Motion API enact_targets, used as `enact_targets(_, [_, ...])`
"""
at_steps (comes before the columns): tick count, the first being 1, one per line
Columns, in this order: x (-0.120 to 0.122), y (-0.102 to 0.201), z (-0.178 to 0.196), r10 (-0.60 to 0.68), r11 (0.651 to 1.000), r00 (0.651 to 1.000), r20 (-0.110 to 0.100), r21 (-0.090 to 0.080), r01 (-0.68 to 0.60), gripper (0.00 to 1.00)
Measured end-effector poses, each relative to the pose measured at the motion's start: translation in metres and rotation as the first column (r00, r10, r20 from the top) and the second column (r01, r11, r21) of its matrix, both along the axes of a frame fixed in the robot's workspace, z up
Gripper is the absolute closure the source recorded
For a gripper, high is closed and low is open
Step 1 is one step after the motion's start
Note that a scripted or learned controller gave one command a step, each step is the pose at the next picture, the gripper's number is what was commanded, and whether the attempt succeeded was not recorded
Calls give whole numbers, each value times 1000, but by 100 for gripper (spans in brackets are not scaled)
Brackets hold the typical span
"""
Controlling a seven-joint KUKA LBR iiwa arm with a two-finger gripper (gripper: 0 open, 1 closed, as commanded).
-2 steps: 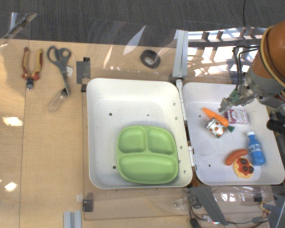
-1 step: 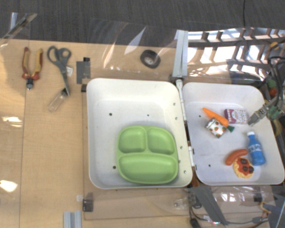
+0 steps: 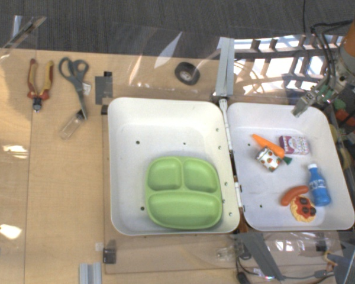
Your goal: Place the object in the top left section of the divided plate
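Divided plate lies well left of the gripper.

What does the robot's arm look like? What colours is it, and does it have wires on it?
The arm peeks in at the top right corner. It looks round and grey, with an orange band at the upper end. Thin dark cables run along it, with small green and red bits near them. A slim grey metal piece sticks out toward the right bin, which seems to be part of the gripper.
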State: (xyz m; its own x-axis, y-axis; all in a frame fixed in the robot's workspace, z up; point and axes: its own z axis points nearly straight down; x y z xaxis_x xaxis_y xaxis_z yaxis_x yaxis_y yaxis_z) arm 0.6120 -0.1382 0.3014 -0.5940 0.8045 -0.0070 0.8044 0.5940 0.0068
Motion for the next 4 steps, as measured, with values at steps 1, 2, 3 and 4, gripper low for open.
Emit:
enact_targets(1, [57, 33, 57, 84, 996, 996, 0, 0, -84, 100])
enact_targets(2, [28, 81, -59, 107, 994, 994, -4, 1, -107, 100])
enact_targets(3, [-59, 13, 70, 51, 999, 999, 3, -2, -51, 100])
enact_targets(4, [-52, -67, 24, -209, 978, 978, -2, 0, 209, 100])
